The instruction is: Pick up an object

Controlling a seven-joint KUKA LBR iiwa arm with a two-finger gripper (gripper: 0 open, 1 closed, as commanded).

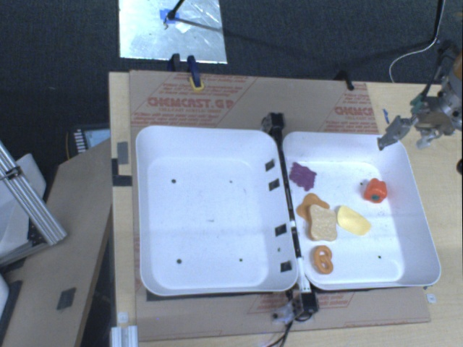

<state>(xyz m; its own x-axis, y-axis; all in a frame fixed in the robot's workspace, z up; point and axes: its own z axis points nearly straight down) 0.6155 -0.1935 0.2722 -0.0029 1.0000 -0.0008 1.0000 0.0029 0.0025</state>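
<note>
Left bin point(210, 194) bare; right bin point(405, 215) holds purple piece point(303, 173), bread slice point(323, 224), pretzel point(322, 259), yellow piece point(353, 220), orange piece point(374, 190). My gripper point(406, 131), fingers spread and holding nothing, hovers over the far-right rim: approach step. Next I must descend onto one object.

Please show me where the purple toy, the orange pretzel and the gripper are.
purple toy point(303, 173): camera view, on its middle.
orange pretzel point(322, 259): camera view, on its middle.
gripper point(406, 131): camera view, midway between its fingertips.
</note>
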